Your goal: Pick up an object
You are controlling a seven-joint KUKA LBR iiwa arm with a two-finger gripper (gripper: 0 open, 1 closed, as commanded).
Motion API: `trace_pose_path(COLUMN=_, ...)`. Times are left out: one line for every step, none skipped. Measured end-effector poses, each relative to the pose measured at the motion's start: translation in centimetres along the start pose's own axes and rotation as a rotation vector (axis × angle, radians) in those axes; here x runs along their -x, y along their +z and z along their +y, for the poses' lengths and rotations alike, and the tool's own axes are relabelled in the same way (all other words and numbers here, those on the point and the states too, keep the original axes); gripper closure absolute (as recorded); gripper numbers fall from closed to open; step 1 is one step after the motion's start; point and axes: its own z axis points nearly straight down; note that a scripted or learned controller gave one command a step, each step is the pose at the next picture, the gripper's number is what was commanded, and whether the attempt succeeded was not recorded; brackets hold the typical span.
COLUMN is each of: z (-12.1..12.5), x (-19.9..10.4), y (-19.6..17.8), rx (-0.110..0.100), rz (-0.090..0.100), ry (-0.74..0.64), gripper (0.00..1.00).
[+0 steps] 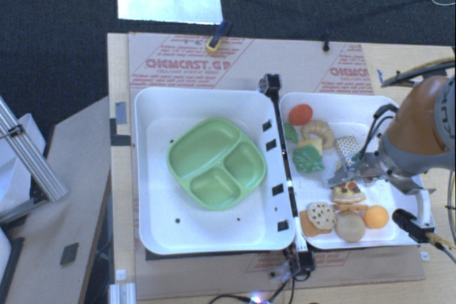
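Arm low over the right bin, claw down among the toy food.

The grey arm with its orange band (426, 126) reaches in from the right, and its two-finger gripper (348, 173) sits low in the shallow white right bin (399, 237); the view does not show how the claw stands. Just below the claw lies a small yellow toy pastry with red dots (348, 191), close enough that they may touch. To its left lie a dark green leaf-shaped toy (308, 159), a tan ring-shaped toy (318, 130) and a red-orange round toy (301, 113). Nearer the front rim are a speckled cookie-like piece (321, 216), a beige round piece (350, 227) and an orange ball (375, 216). The shallow white left bin (153, 224) holds a light green divided plastic plate (216, 162), well apart from the claw.
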Motion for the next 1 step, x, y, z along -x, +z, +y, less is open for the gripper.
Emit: trace_pose_path(z=0.16, x=0.06, y=-1.24, rx=0.006, rz=-0.002, ry=0.000, gripper=1.00)
